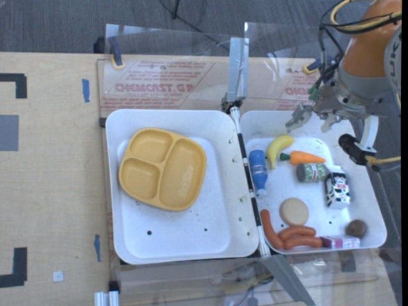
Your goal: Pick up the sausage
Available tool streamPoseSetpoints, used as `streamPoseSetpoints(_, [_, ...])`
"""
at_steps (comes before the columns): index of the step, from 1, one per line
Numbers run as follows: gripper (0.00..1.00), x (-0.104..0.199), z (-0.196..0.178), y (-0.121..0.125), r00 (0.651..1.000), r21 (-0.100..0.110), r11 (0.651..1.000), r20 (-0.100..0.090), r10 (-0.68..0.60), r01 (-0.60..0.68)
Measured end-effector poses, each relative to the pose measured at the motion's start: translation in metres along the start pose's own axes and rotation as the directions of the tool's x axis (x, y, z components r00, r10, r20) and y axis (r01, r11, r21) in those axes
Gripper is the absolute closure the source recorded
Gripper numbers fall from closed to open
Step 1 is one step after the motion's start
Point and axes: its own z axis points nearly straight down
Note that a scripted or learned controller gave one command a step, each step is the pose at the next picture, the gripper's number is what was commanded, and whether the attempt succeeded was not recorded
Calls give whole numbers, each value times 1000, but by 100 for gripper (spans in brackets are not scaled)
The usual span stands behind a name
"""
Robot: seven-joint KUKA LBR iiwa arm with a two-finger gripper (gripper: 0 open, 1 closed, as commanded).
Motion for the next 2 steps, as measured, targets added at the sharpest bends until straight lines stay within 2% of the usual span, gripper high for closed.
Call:
streamPoseSetpoints(1, [0,-19,86,-46,989,0,989,0,-150,150])
streamPoseSetpoints(2, [0,-24,96,-143,997,-1,997,0,-76,76])
